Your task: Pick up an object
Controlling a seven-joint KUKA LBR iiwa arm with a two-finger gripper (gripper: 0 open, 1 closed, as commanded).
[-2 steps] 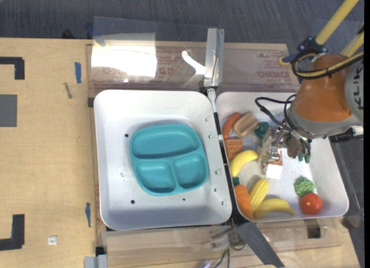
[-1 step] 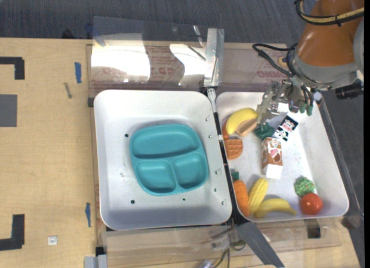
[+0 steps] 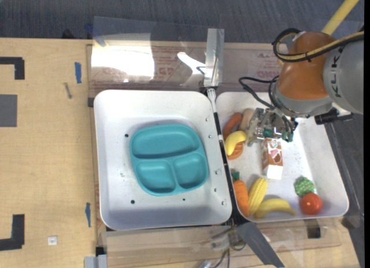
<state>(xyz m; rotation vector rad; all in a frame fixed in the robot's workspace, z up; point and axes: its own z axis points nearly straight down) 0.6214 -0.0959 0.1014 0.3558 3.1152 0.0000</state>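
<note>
Left bin: teal tray. Right bin: lemon at nine o'clock of my gripper; carton at six o'clock. My fingers' spread: cannot tell; nothing visibly held.

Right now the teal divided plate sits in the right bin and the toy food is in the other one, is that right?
Not quite. The camera view shows the teal divided plate in the left bin; the toy food, such as the banana, lies in the right bin.
</note>
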